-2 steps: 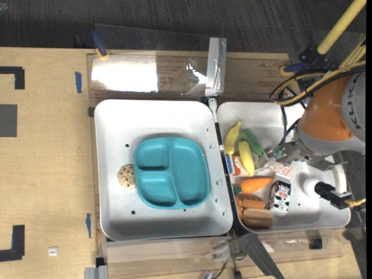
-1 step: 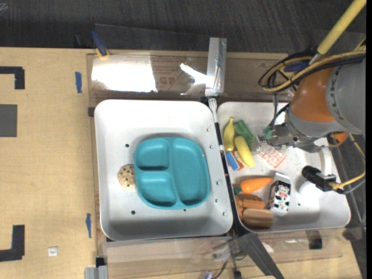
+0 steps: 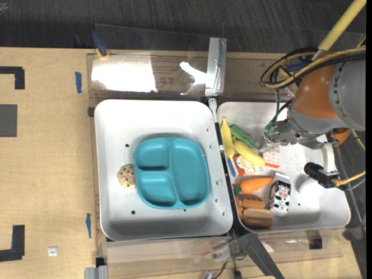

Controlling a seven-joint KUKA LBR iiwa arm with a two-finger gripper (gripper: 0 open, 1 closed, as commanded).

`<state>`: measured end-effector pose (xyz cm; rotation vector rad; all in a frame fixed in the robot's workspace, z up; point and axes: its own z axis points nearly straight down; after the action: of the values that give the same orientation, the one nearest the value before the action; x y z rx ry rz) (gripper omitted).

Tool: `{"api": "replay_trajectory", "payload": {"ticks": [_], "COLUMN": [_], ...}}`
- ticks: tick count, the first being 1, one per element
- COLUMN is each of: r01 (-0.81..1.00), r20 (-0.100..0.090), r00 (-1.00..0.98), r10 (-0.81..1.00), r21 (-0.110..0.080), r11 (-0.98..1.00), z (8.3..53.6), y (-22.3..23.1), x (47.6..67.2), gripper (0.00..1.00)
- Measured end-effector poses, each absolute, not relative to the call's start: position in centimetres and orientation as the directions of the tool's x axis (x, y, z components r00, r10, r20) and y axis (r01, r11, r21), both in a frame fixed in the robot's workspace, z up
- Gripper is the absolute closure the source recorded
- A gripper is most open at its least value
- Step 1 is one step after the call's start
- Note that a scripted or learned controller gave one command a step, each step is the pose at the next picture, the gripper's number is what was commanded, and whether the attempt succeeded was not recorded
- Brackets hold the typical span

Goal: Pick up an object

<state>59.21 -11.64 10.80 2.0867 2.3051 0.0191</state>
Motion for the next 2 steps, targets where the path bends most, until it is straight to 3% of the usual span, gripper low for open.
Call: {"api": "replay_trajectory", "payload": {"ticks": [1, 2], "r01": [0.995, 0.994], "r20": [-0.015, -0.017], "r00": [-0.099, -0.101], "r10": [0.995, 0.995], "r21": [0.028, 0.032], "r11": [0.099, 0.101], "z": [10.7, 11.7], "y": [-11.6, -11.6], "x": [59.1, 59.2], "gripper": [0.00, 1.00]}}
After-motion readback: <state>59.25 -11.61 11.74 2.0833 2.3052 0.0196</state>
